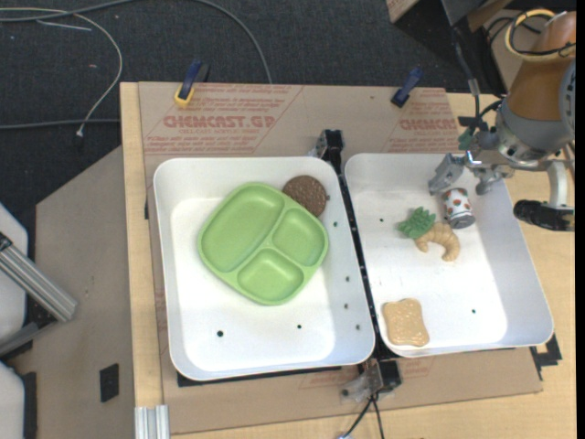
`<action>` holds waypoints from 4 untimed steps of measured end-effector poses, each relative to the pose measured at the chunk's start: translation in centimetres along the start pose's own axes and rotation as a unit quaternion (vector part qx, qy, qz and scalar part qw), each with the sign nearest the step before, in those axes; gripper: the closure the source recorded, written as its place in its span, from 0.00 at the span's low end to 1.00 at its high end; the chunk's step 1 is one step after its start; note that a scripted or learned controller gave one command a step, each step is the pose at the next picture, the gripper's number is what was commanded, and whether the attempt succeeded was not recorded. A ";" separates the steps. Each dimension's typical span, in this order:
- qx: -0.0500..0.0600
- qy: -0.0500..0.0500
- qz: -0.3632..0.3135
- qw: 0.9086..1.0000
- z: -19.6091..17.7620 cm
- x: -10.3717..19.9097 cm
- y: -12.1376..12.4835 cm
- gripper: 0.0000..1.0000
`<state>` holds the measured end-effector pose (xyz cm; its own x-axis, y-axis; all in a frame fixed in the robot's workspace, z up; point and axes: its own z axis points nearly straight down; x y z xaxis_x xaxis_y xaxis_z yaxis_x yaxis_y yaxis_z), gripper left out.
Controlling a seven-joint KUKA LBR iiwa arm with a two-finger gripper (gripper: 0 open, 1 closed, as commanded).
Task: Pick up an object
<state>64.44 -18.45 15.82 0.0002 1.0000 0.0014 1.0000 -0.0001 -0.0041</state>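
Camera view puts my two-finger gripper (464,174) low over the far side of the right white bin (512,273), fingers spread wide with nothing between them. I judge the pick not yet made: no object is lifted. Nearest is a small red-and-white can (459,208), lying in the bin just below the fingertips, near them but outside the gap. Beside it sit a green leafy toy (418,221) and a tan croissant-shaped piece (441,240); a tan toast slice (405,322) lies near the front rim. Left to do: descend, close, lift.
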 end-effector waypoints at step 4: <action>-0.005 -0.002 0.000 1.000 0.8 0.6 -0.3 1.00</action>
<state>64.13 -17.81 15.03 -0.0006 1.0000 -0.0017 1.0000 0.0006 0.0061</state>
